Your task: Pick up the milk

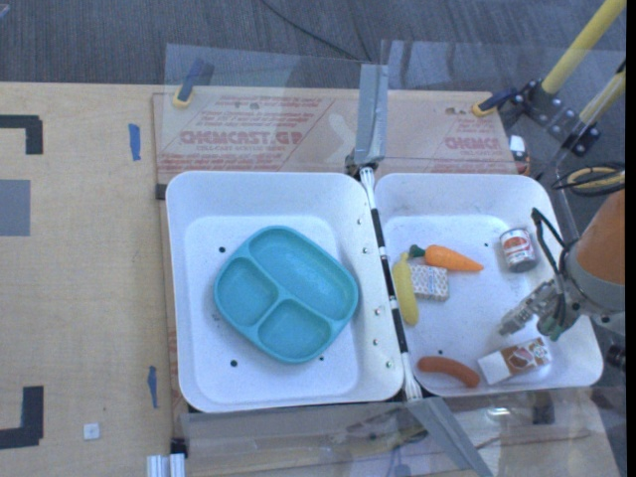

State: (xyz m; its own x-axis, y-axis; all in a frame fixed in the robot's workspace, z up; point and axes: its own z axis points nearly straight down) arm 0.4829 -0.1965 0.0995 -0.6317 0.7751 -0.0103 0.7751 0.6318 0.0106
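Note:
The milk [516, 359] is a small white carton with a red-brown end. It lies on its side near the front right corner of the right bin [467, 202]. My gripper [530, 313] hangs just behind the carton and slightly to its right, close above the bin floor. Nothing shows in the gripper, and the carton rests apart from it on the bin floor.
The right bin also holds a carrot [452, 258], a yellow banana [404, 291], a small speckled packet [430, 282], a can [517, 247] and a sausage [448, 370]. A blue divided plate [286, 292] lies in the left bin [194, 266].

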